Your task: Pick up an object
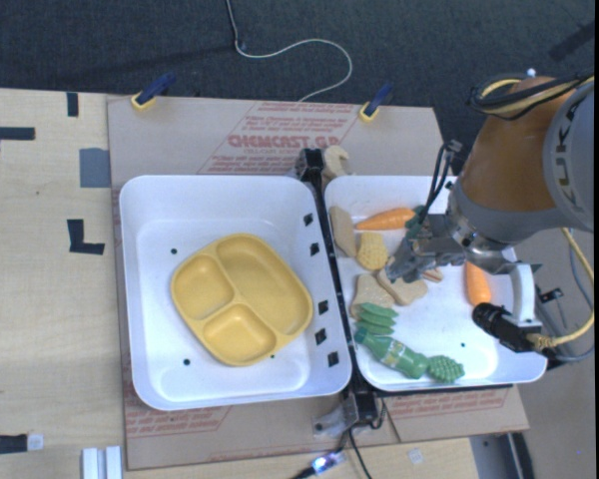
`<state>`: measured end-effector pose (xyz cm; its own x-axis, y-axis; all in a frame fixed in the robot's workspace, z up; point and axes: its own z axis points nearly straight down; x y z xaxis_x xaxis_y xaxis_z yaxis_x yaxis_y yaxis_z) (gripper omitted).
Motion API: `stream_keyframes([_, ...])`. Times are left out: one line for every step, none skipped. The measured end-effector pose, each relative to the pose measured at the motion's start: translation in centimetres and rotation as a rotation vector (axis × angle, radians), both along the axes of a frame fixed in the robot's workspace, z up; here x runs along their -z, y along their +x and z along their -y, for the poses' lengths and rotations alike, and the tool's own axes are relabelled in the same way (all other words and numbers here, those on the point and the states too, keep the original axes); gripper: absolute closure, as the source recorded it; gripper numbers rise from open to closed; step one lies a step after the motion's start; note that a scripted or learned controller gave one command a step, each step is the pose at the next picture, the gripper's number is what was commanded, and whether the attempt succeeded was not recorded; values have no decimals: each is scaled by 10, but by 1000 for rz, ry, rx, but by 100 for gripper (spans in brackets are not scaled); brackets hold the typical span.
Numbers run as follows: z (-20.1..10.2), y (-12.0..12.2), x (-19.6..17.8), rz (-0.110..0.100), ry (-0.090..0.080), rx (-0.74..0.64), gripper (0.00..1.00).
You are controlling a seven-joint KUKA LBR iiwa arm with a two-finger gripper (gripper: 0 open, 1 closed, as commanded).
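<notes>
Nearest my camera, a green toy vegetable (407, 357) lay along the front of the right bin (499, 369), with a second green piece (373, 317) just above it. From my remote seat I watched the gripper (411, 264) hanging low over the middle of that bin, above a tan bread-like slice (403, 289) and beside a yellow corn piece (372, 251). Its dark fingers blurred into the clutter below, so I could not tell whether they stood apart or together, and nothing clearly sat between them. An orange carrot (384, 220) lay near the back wall, and another orange piece (477, 283) lay to the right. In the left bin (145, 208) a yellow divided tray (242, 297) rested alone.
</notes>
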<state>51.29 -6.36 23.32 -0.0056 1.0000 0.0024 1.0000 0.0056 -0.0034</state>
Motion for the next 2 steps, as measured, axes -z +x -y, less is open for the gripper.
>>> stream_keyframes([-14,-27,10,-2,-2,5,100])
stream_keyframes([-17,-13,0,2,-2,4,100])
